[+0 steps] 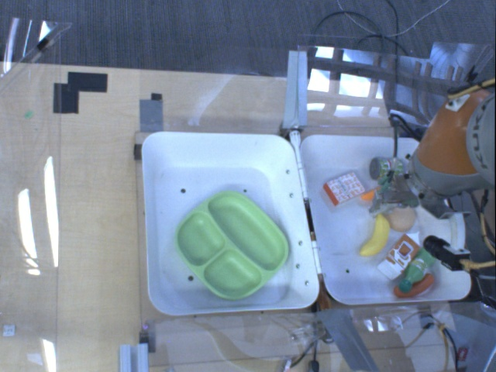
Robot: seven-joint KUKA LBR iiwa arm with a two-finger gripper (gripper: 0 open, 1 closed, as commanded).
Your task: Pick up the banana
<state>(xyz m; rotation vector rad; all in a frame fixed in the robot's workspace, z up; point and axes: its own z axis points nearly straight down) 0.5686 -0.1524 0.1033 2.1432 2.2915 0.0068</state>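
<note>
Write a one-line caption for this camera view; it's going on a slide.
Arm's hand poised above the banana in the right bin; green divided plate in the left bin.

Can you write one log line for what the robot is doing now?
task: pick up banana | gripper: above right white bin | curved yellow banana: lying in bin, not held | green divided plate: left bin

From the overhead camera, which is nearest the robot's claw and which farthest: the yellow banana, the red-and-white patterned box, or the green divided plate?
Measured from the gripper over the right bin:
1. Yellow banana, just below it in the picture.
2. Red-and-white patterned box, to its left in the same bin; close to the banana's rank, but slightly farther.
3. Green divided plate, far off in the left bin.
</note>
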